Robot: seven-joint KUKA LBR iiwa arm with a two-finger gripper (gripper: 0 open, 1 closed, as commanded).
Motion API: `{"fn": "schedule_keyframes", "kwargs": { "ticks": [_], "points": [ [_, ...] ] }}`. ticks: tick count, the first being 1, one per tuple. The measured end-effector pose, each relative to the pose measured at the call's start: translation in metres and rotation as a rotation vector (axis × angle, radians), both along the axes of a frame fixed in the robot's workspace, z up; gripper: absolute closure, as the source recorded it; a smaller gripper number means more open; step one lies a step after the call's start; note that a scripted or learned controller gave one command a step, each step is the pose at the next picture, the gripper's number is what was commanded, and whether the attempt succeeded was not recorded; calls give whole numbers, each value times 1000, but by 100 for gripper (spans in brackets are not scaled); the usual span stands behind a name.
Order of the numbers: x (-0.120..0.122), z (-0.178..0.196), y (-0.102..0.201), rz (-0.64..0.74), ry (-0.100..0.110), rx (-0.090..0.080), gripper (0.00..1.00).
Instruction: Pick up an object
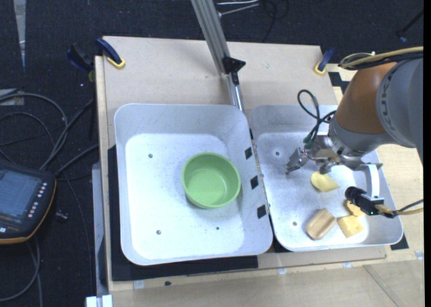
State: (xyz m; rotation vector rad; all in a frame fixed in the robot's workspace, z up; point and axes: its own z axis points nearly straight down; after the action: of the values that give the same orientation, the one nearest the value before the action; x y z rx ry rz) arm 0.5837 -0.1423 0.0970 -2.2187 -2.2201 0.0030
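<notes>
Surface: wooden surface (283,56), two white bins.
Left bin (135,164): one green bowl (211,179).
Right bin (283,194): three yellowish pieces (324,182), near corner.
Tool (296,161): low over right bin, fingers spread, holding nothing.

Left bin (135,164): 1 bowl (211,180), near centre. Right bin (283,231): 3 blocks (320,223) toward its front right; gripper (300,161) above its middle.

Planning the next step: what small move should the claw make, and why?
Probably shift toward the yellow piece and descend. The claw sits over bare floor of the right bin, holding nothing visible, and that piece lies just beside it.
</notes>
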Motion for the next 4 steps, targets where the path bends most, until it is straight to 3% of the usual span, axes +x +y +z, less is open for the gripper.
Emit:
{"fn": "schedule_keyframes", "kwargs": {
  "ticks": [1, 3, 4],
  "points": [
    [1, 12, -1, -1, -3, -1, 100],
    [11, 117, 6, 0, -8, -1, 100],
    [-10, 121, 48, 2, -3, 0, 100]
  ]
}}
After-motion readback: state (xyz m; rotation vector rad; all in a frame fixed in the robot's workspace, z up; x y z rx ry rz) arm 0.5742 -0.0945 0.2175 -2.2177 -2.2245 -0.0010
